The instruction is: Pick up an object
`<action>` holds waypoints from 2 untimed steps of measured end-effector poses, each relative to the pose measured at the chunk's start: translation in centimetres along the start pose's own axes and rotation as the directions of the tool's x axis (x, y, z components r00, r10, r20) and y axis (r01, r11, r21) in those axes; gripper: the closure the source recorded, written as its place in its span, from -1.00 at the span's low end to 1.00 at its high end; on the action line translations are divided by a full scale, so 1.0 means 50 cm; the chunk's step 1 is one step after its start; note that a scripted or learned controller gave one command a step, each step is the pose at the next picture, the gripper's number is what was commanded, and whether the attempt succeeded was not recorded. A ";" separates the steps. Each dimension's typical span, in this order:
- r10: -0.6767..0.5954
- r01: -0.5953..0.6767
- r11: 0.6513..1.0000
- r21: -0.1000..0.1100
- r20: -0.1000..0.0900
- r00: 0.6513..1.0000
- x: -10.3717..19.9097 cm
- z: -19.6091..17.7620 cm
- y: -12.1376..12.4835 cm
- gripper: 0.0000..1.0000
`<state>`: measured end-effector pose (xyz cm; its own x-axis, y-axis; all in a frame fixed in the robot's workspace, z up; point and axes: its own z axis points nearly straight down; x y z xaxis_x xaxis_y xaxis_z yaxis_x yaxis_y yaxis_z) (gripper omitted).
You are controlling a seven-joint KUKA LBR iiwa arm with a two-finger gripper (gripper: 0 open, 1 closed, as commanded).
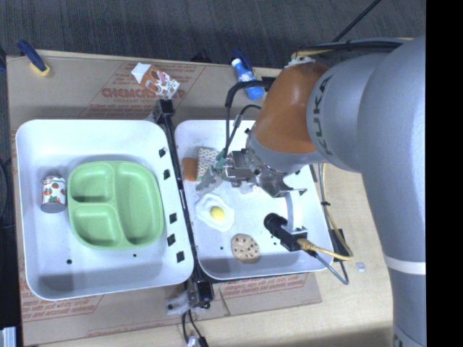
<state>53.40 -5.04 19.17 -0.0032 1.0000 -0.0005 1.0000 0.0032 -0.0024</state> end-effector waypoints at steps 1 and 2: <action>-0.002 0.002 1.000 -0.001 0.000 1.000 -0.018 -0.080 0.081 -1.00; -0.005 0.005 1.000 0.000 0.000 1.000 0.101 -0.083 0.085 -1.00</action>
<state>57.64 0.02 23.31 -0.0081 1.0000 -0.0001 1.0000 0.0081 -0.0022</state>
